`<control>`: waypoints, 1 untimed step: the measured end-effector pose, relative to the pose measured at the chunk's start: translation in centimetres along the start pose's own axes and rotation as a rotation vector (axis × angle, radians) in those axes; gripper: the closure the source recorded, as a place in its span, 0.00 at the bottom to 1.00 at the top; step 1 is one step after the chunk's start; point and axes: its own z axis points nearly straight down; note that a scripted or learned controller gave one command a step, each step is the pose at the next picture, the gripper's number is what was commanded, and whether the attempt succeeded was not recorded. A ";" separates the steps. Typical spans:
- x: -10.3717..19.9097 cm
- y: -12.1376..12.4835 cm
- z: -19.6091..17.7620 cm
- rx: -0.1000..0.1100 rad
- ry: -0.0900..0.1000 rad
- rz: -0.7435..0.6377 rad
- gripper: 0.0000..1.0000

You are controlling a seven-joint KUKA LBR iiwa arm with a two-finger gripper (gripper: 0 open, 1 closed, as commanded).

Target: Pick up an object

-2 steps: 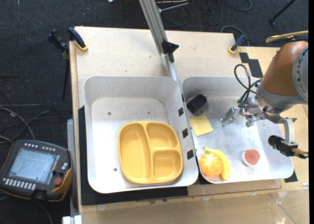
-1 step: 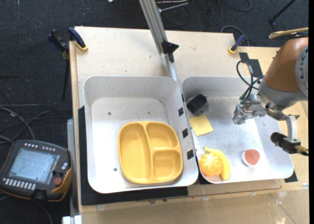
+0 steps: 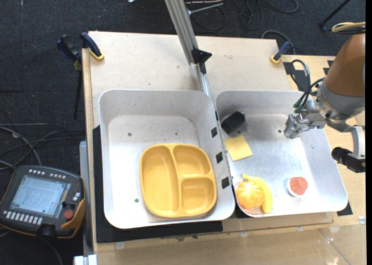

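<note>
Two white bins sit side by side on the counter [image 3: 145, 60]. The left bin [image 3: 116, 107] holds a yellow divided tray [image 3: 177, 179] and nothing else worth grasping. The right bin [image 3: 325, 176] holds the candidates: a black block [image 3: 233, 122] near its far left corner, a flat yellow square [image 3: 239, 148] just in front of that, an orange-and-yellow toy [image 3: 254, 194] at the near left corner, and a small red piece [image 3: 298, 186] toward the near right.

The arm [image 3: 346, 78] reaches in from the right, and its gripper [image 3: 292, 128] hangs over the far right part of the right bin, above bare floor. Nothing is seen between the jaws, but at this size and angle I cannot tell whether they are spread or pressed together.

The relation that matters: every loose thing lies away from the jaws, none beneath them. The red piece is the nearest, toward the front of the bin from the gripper and a little to the side. The black block is about level with the gripper across the bin's width, well to the left. The yellow square lies flat and thin — likely a poor grip. The toy is farthest, diagonally across.

My judgement is that the pick is not yet begun; the jaws would need to shift sideways over a chosen thing — the block or the red piece look the likeliest — before coming down.
</note>
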 end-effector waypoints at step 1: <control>-1.0 -0.1 -5.1 -0.001 -0.001 0.002 1.00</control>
